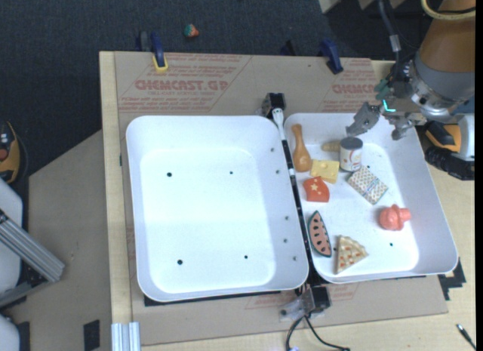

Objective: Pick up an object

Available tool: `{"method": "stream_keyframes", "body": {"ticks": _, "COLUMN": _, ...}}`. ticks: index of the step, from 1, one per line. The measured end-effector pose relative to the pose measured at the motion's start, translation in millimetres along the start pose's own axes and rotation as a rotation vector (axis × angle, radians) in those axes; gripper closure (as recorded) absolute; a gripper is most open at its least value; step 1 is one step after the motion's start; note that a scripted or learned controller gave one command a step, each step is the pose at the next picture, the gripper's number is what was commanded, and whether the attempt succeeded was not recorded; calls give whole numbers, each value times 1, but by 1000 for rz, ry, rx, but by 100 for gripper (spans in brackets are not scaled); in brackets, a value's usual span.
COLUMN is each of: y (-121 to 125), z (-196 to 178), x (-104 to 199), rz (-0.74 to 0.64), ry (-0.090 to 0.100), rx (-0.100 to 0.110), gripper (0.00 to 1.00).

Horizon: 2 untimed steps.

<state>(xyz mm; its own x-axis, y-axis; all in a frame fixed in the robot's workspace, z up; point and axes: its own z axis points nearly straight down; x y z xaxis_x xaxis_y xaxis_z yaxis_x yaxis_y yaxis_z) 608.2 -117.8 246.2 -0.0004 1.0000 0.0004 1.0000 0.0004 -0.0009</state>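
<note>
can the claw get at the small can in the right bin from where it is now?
Probably yes. The claw hovers over the right bin, just up and right of the small can. The can stands upright, top uncovered; the cheese wedge lies close on its left.

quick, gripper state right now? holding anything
Gripper: open, fingers spread, holding nothing; it hovers over the far end of the right bin, just above the small can.

The arm point(447, 36) enters from the right, its orange band uppermost and the grey wrist below it, tilted down and to the left. At its tip the gripper point(381, 121) hangs with two fingers spread wide apart, nothing between them.
</note>
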Motion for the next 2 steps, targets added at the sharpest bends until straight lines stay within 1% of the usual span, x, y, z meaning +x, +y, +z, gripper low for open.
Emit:
{"method": "stream_keyframes", "body": {"ticks": 1, "y": -32, "z": 143, "x": 14, "rz": 1, "ry": 3, "rx": 12, "gripper": 0}}
{"method": "stream_keyframes", "body": {"ticks": 2, "y": -28, "z": 124, "x": 12, "rz": 2, "ry": -1, "rx": -4, "gripper": 100}}
